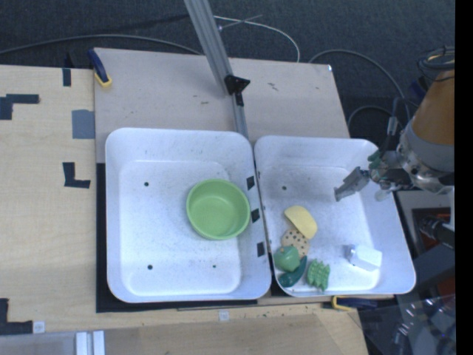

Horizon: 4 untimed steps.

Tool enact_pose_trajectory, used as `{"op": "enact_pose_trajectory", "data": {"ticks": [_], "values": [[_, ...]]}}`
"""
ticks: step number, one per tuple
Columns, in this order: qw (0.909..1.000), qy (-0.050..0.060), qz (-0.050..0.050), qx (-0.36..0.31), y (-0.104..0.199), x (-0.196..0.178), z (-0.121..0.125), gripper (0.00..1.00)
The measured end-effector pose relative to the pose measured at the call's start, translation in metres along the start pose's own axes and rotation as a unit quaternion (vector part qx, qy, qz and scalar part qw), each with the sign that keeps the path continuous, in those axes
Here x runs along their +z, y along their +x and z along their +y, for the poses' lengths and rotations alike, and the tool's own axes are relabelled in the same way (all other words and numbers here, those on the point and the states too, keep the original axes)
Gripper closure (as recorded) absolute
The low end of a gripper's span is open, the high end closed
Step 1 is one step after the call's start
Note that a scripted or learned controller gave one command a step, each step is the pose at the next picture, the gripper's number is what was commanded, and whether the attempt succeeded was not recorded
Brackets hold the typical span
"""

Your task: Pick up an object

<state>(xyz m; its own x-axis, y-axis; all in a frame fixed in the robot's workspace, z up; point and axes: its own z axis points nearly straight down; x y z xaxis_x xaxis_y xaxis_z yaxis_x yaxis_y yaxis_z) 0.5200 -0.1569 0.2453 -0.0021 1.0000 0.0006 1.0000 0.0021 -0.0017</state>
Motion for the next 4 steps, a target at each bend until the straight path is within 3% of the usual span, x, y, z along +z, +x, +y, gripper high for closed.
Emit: {"op": "enact_pose_trajectory", "data": {"ticks": [1,3,4], "values": [[1.0,0.0,0.0,0.0,0.0,0.0,0.0,0.0],[1.0,0.004,0.0,0.001,0.0,0.127,0.003,0.0],[1.0,-0.003,-0.001,0.002,-0.001,0.153,0.005,0.0]]}}
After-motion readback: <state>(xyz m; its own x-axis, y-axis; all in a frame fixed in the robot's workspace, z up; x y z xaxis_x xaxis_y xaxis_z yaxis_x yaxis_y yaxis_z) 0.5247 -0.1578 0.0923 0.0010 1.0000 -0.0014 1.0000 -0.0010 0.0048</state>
